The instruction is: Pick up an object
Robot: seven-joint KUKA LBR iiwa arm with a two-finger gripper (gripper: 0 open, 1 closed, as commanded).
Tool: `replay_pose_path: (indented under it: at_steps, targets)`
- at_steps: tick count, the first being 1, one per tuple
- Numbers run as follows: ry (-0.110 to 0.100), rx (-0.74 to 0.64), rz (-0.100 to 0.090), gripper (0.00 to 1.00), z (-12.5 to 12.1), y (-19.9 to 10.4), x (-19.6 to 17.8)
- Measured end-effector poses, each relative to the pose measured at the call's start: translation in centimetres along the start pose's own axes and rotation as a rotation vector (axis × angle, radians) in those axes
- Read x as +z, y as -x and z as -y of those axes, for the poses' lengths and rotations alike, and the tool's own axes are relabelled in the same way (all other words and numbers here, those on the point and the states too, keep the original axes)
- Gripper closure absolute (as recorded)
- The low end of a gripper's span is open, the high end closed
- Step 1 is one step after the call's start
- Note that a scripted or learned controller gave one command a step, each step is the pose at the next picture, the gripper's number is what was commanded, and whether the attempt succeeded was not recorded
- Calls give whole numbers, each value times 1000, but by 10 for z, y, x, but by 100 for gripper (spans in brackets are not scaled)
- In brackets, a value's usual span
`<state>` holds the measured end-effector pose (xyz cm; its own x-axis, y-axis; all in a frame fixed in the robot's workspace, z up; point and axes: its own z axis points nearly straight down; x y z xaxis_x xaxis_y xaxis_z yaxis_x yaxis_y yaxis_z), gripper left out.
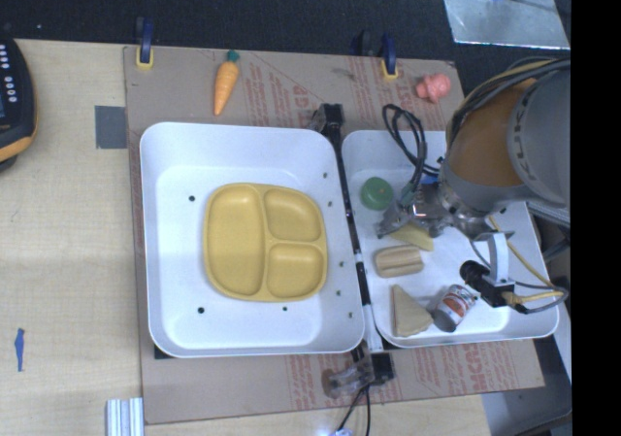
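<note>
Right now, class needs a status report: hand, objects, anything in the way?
Hand low in right bin. Nothing seen held. Green ball, tan block close beside it.

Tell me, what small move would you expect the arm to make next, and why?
Probably a short drop straight down. The gripper sits low in the right bin, just above the tan bread-like block, with the green ball beside it, so a grab looks closest there.

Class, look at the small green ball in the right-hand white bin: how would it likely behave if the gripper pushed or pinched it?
The small green ball looks round, so a push would probably send it rolling across the right-hand white bin. Its curved sides may slip out of a two-finger pinch. It seems small and probably light, though weight cannot be seen.
</note>
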<state>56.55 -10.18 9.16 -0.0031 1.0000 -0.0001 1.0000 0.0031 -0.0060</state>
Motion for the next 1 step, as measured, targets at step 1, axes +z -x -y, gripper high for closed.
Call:
replay_pose_path:
  at_steps: [1]
  targets:
    - [8,4,4,0,-24,81,-1]
